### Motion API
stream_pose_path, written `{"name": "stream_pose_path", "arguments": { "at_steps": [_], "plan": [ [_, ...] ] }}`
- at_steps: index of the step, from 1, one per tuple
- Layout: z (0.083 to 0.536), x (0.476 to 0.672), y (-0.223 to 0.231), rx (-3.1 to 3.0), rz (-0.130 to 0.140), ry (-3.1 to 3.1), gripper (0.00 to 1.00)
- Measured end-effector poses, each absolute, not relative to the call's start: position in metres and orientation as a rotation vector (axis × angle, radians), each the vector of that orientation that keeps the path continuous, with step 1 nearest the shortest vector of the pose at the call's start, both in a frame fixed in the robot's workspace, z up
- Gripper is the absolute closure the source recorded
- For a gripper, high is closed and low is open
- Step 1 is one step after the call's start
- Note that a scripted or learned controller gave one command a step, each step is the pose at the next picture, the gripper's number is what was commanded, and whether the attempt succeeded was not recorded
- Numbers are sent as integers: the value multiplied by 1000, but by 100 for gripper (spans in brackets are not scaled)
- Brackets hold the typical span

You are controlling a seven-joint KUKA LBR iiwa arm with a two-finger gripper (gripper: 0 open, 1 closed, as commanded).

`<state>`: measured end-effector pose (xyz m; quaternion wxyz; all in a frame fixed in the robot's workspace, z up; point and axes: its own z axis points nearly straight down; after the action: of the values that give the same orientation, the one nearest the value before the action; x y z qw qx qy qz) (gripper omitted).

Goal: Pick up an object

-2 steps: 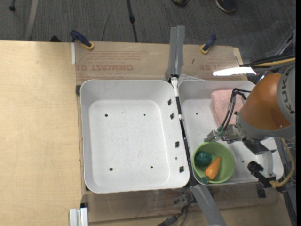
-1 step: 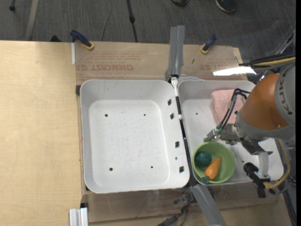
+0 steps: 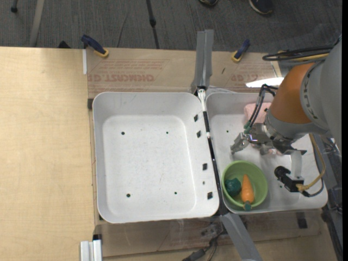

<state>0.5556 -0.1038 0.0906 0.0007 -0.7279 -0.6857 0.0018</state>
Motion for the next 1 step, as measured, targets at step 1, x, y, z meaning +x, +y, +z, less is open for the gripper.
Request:
{"name": "stream_pose_path", "arguments": {
  "at_steps": [1],
  "plan": [
    [180,478,-182,-2216,3,-2228,0]
  ]
}}
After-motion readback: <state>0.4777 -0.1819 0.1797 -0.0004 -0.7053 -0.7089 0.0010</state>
